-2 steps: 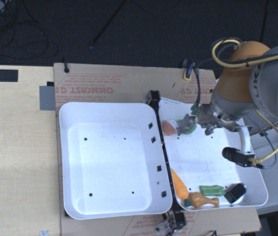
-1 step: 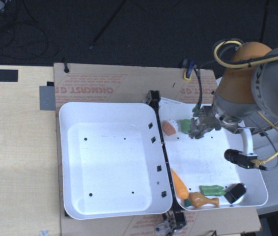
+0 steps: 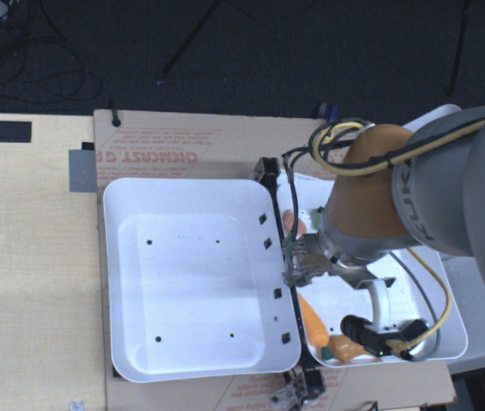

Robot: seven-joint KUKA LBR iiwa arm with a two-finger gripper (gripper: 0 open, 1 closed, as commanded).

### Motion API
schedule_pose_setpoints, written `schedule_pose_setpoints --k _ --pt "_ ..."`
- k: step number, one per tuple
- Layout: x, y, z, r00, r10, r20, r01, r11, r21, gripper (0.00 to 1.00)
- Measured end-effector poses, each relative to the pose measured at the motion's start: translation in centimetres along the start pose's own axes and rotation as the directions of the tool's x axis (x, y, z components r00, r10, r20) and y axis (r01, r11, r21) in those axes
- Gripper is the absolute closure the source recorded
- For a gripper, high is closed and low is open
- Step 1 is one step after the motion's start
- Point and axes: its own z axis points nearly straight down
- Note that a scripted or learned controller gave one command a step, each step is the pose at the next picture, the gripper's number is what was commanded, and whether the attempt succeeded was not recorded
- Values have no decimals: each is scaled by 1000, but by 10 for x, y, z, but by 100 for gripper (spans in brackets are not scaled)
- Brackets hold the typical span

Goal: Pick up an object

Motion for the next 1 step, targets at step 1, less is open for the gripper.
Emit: schedule_pose_setpoints --k 1 --pt "54 74 -133 1000 1 3 -1 1000 -23 100"
